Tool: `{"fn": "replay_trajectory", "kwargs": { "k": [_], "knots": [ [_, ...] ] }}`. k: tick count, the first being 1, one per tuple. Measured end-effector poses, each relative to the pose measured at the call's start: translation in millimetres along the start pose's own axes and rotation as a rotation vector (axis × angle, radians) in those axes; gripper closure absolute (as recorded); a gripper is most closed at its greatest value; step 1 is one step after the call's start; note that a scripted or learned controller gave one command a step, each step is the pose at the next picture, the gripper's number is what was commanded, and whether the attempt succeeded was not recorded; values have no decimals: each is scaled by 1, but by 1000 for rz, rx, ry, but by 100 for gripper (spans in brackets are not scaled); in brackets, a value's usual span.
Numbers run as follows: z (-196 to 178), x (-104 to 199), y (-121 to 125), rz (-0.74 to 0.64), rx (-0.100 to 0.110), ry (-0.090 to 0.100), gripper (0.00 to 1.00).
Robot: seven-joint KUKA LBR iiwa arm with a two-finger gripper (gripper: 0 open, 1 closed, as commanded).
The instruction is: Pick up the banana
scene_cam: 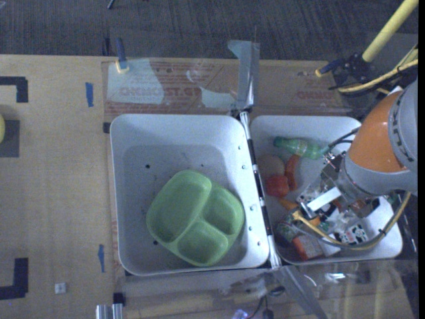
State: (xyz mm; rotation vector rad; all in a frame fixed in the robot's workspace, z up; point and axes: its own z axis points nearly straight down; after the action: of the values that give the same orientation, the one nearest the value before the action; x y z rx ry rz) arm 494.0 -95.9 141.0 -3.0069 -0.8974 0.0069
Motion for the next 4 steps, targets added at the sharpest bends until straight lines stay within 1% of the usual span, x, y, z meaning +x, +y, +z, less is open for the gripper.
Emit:
{"fn": "replay_trajectory", "kwargs": {
  "k": [1, 2, 3, 4],
  "knots": [
    [-9, 0, 0, 1, 1, -1, 100],
    [-42, 42, -90, -170, -2, 0, 100],
    [-42, 71, -137, -264, -2, 0, 100],
    [-5, 93, -152, -105, 0, 7, 100]
  ]
}}
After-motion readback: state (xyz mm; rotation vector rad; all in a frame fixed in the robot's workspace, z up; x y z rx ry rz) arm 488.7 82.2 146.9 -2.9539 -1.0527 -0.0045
